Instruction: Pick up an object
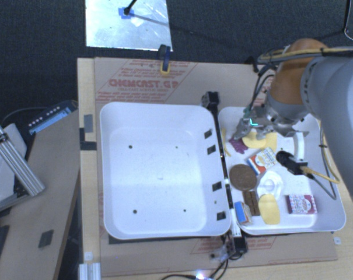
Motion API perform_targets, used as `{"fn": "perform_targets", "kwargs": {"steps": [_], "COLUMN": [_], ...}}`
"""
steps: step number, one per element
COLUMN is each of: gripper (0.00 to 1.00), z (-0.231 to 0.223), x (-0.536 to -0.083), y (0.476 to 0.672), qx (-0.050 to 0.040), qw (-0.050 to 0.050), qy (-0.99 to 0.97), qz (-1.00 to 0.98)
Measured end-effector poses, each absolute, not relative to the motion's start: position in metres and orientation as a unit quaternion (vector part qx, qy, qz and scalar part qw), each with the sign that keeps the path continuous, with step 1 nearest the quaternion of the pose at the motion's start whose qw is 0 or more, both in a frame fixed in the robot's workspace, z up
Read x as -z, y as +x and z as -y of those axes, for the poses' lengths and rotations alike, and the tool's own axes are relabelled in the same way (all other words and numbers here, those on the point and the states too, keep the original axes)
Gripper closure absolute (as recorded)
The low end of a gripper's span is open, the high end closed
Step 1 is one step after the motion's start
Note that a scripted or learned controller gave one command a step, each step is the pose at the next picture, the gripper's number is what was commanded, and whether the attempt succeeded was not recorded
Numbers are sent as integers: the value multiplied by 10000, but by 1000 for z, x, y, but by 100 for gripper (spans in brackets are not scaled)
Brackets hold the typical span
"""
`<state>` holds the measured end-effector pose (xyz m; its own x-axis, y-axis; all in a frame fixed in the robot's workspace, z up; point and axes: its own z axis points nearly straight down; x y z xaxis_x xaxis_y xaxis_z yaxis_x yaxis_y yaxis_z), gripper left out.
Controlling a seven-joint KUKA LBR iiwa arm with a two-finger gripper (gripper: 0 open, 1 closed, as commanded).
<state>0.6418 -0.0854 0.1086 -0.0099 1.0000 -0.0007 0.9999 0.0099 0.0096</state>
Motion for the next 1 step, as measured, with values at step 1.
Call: {"fn": "perform_targets", "kwargs": {"steps": [1], "gripper": [0], "z": [82], "x": [-84], "y": [670], "qx": [-15], "qw": [12], "qy": [7052], "qz": [-7090]}}
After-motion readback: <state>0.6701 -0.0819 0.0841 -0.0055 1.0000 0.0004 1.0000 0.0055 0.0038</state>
